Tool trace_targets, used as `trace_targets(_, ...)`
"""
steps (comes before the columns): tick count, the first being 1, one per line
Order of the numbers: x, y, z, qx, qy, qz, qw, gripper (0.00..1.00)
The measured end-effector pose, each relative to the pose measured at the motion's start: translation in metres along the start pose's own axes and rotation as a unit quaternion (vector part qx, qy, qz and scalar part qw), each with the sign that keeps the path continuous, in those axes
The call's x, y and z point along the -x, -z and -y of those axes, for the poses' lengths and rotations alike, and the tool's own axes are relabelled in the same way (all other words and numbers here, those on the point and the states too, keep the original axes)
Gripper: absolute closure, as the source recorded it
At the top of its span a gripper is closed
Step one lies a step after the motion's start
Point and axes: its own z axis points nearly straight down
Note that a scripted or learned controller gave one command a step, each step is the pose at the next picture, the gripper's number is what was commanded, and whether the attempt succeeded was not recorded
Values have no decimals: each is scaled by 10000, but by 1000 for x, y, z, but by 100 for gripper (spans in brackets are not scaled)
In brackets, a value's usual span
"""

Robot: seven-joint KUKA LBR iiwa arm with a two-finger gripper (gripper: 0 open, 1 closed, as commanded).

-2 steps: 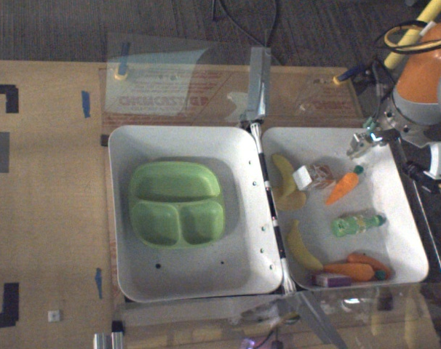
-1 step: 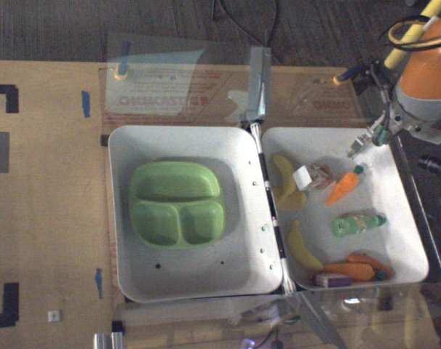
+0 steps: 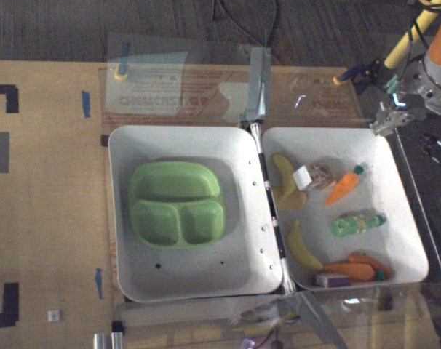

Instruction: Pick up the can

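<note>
my gripper (image 3: 392,116): above right bin's (image 3: 404,195) far corner; finger state unclear | can: unidentified | labels: unreadable

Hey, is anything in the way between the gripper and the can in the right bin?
Nothing lies on top of the can, so a reach from above looks open. A small carrot lies close on its right, toward the gripper, and a banana on its left; both may crowd a grasp.

- One fixed camera high above the bench (image 3: 46,195), looking down at a slant.
- Both bins (image 3: 184,140) sit mid-frame; floor along the top.
</note>
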Motion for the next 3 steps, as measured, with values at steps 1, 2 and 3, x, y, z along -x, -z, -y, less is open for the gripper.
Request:
trace_targets(1, 0, -34, 63, -15, 373, -11, 9993, 100)
trace_targets(2, -29, 18, 48, 9, 1876, -5, 9822, 100)
trace_targets(3, -61, 38, 13, 21, 3517, 0, 9361, 100)
